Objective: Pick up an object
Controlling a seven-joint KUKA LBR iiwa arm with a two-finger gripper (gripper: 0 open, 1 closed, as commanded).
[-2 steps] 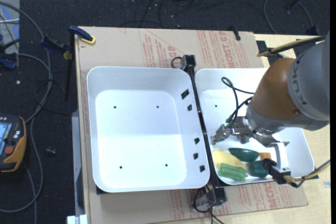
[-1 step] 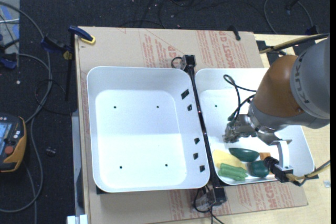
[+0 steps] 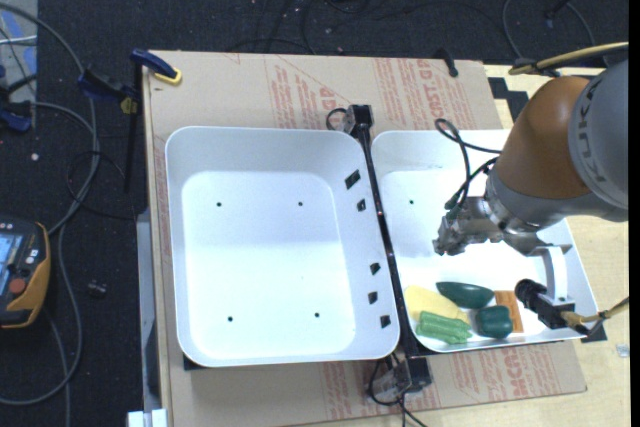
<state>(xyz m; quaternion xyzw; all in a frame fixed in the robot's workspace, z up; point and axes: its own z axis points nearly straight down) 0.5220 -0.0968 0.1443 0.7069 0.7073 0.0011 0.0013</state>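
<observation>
Two white bins, the left bin [image 3: 270,245] and the right bin [image 3: 420,185], are sitting side by side on a cardboard-covered tabletop [image 3: 300,85], with cables [image 3: 60,145] trailing over dark floor beyond. Small objects [image 3: 465,310], green, yellow and orange, are lying clustered in the right bin's near corner. The arm [image 3: 560,155] is reaching in from the right, its gripper [image 3: 455,233] hanging just above them; whether its jaws are parted or holding anything cannot be told.

Right bin's [image 3: 420,155] far half lies open; objects [image 3: 462,310] crowd its near edge.
</observation>
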